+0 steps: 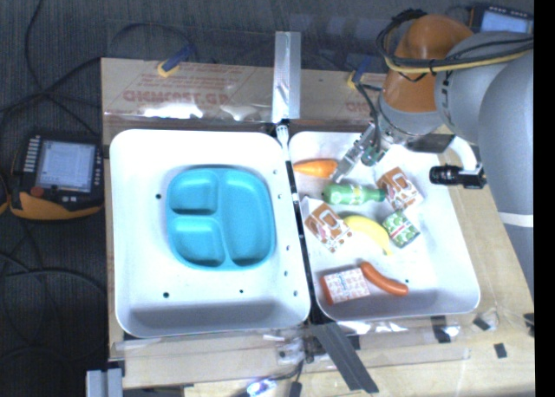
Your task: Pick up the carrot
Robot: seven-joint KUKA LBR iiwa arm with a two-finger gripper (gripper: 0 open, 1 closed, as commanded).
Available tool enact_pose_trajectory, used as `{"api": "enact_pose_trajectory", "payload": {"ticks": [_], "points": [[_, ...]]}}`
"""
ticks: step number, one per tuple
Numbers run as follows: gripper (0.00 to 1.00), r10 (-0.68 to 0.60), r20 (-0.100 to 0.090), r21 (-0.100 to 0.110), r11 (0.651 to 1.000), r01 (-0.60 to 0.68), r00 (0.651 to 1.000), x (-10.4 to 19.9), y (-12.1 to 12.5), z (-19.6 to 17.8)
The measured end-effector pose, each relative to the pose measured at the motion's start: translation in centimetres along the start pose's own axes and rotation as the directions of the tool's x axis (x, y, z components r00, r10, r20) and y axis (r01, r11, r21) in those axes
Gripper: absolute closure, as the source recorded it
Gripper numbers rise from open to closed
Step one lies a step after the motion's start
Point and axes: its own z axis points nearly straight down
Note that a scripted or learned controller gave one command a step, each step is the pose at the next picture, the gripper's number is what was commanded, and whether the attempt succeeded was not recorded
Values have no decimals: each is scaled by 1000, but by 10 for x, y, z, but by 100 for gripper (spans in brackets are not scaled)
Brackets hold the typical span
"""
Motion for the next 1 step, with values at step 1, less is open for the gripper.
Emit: {"api": "enact_pose_trajectory", "payload": {"ticks": [1], "points": [[100,1,-10,-8,1000,-1,1000,11,6,-109]]}}
